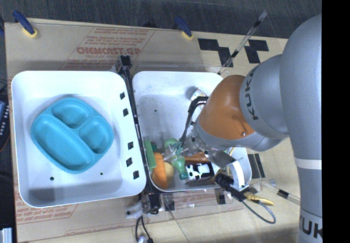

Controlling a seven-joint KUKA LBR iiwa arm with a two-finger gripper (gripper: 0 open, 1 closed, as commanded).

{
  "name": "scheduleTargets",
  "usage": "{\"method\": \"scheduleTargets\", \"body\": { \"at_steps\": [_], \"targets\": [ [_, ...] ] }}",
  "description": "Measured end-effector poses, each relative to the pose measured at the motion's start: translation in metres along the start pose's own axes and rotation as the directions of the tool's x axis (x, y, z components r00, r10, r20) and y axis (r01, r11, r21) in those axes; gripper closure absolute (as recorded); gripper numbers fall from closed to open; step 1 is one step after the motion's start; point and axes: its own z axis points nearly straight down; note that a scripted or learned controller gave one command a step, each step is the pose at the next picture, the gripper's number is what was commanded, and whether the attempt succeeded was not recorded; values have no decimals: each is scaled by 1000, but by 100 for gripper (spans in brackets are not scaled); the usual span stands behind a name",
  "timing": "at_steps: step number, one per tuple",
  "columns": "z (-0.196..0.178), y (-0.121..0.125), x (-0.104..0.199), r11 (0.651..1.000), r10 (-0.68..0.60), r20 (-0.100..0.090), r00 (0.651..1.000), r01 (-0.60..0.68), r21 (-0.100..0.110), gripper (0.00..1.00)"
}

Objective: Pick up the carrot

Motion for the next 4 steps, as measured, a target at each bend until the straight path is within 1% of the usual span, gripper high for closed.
{"method": "scheduleTargets", "body": {
  "at_steps": [1,2,3,4],
  "targets": [
    [5,-7,-3,907,421,-8,907,-420,22,100],
    [4,-4,4,983,183,2,983,-183,13,100],
    [2,-2,0,998,-69,8,998,69,3,100],
    [6,-7,-2,949,315,-10,949,-315,22,100]
  ]
}}
